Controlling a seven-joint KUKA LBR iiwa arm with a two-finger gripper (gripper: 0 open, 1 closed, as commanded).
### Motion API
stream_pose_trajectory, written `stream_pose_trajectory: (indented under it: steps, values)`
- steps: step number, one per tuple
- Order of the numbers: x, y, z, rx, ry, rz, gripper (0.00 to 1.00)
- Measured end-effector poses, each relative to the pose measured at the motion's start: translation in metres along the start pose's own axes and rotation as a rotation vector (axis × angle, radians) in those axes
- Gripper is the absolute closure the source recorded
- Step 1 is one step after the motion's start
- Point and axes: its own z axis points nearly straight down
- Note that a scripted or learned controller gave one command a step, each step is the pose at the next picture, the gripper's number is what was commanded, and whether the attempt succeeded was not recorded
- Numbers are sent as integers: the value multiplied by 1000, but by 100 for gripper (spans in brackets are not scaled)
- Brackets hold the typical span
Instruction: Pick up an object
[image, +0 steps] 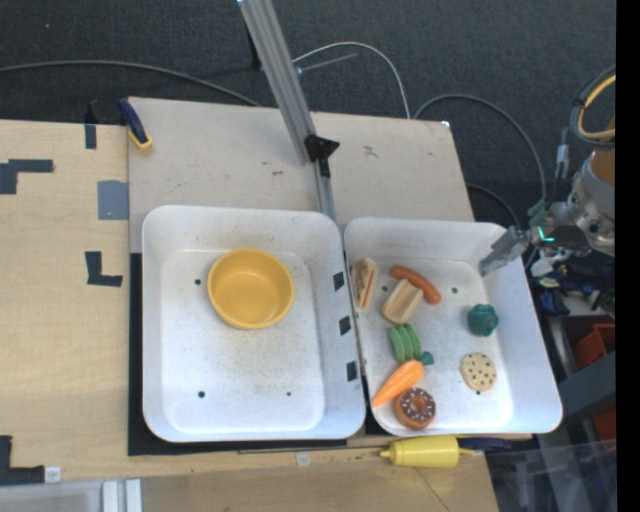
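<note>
Grey gripper (497, 258) over right bin (525, 300) upper right corner, nothing between fingers; finger gap unreadable. Toy food inside: hot dog (415, 283), carrot (397, 382), cookie (478, 371). Yellow bowl (250, 288) in left bin (165, 300).

Both bins, left (170, 300) and right (520, 330), are seen to be of smooth white plastic with a slight sheen, speckled with dark grit. The yellow bowl (251, 288) is of matt plastic. The toy foods at the right bin's near edge, a carrot (398, 382) and a donut (414, 407), are seen as smooth moulded plastic; the donut is glossy. The bench (50, 280) is faced with pale, matt wood, patched with grey tape. A brushed metal rail (280, 75) is seen over the far edge. The mustard bottle (425, 452) is of smooth yellow plastic.
</note>
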Motion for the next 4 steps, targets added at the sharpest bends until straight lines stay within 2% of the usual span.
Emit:
stream_pose_trajectory:
  steps: [2, 3, 4]
  values:
    - [10, 1, 125, 7, 1, 1, 0]
    - [9, 1, 170, 5, 0, 1, 0]
    - [10, 2, 157, 2, 0, 0, 100]
